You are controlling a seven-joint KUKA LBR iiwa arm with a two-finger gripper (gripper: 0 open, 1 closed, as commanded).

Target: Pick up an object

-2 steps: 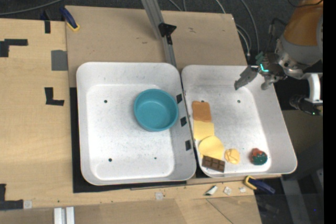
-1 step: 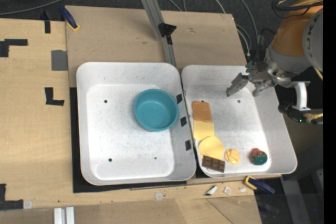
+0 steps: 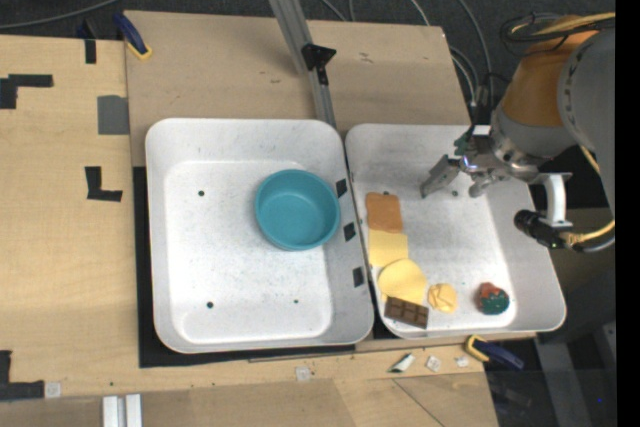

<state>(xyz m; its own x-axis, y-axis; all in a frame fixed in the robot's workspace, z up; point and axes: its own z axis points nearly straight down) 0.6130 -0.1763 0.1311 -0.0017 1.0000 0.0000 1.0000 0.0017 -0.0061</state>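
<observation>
My gripper (image 3: 452,187) hangs over the upper part of the right bin (image 3: 450,140), its fingers spread open with nothing between them. Below and to its left lie an orange-brown slab (image 3: 384,211), a pale yellow square (image 3: 389,247) and a yellow disc (image 3: 402,277) in a column along the bin's left side. A dark chocolate bar (image 3: 407,312), a small yellow lump (image 3: 442,296) and a red and green piece (image 3: 491,298) sit along the front edge. The gripper touches none of them.
A teal bowl (image 3: 296,208) stands in the left bin (image 3: 200,275), near its right wall. A grey pole (image 3: 285,5) slants down to the gap between the bins. Cables loop behind the right bin.
</observation>
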